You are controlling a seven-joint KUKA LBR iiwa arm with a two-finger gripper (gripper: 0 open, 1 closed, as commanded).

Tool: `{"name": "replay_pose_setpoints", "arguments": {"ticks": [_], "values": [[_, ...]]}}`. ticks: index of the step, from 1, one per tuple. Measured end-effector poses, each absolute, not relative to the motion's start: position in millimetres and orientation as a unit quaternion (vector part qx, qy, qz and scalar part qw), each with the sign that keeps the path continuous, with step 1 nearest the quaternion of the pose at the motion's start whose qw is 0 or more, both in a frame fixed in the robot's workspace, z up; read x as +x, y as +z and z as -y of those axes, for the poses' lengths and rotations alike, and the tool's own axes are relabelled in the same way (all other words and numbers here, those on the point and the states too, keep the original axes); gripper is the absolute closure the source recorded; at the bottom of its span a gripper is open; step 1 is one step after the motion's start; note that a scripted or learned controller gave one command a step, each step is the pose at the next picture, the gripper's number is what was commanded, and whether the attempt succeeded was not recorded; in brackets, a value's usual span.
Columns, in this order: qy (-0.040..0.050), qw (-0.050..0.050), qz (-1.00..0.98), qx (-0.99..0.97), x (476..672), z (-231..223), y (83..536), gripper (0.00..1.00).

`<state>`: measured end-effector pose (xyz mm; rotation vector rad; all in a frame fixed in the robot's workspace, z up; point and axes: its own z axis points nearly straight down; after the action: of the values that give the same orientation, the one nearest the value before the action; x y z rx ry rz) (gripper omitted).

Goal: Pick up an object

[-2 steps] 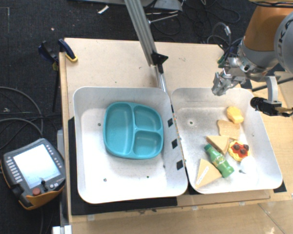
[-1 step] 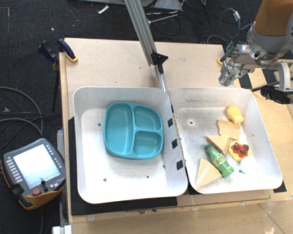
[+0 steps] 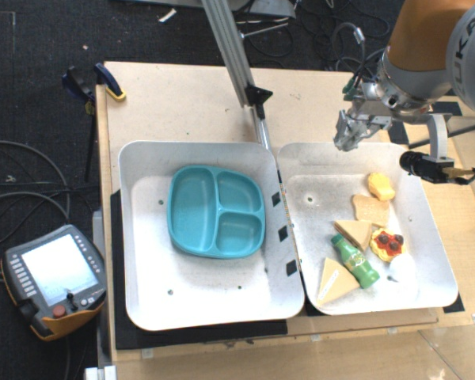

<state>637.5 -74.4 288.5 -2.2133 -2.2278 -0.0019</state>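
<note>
While my gripper [image 3: 350, 134] hangs over the back rim of the right bin [image 3: 427, 220], nothing sits between its fingers; whether they stand wide or narrow I cannot tell from this angle. The candidates for picking all lie in the right bin's right half: a rounded yellow piece [image 3: 381, 186] near the back, a flat tan square slice [image 3: 370, 209] just in front of it, a tan wedge [image 3: 351, 232], a green bottle shape [image 3: 355, 260] lying tilted across the wedge's front edge, a small red and yellow piece [image 3: 388, 245] just beside it, and a pale triangular wedge [image 3: 333, 279] near the front rim. The bin's left half is bare white floor, open room along the shared edge. Left bin [image 3: 142, 291]: a smooth teal divided plate [image 3: 217, 211], three compartments, rounded corners, sits centrally, well clear of all four rims
</note>
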Motion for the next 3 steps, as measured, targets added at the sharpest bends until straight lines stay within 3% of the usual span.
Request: {"name": "replay_pose_setpoints", "arguments": {"ticks": [3], "values": [[0.0013,0.002,0.71,-0.705,563.2,-56.5,243.3,1.0]]}}
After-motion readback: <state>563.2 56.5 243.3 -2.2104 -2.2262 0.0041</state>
